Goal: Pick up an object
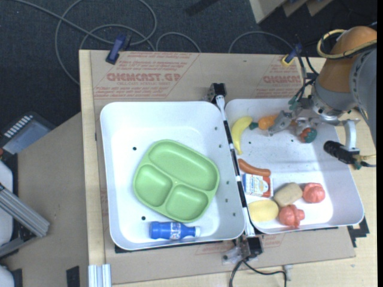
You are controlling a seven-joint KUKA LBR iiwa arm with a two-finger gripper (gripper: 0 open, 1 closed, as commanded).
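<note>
One tool [291, 122] (grip state unclear) hovers in the right bin [335, 178] — near the banana [240, 130].

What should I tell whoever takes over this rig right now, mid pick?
Gripper: low over the back of the right bin, by the small orange piece; whether it holds anything is not clear.
Right bin: banana, hot dog, small carton, potato, yellow fruit, two red fruits.
Left bin: green divided plate, blue bottle.
Done: no pick confirmed.
Left: grasp one object and lift it.
</note>
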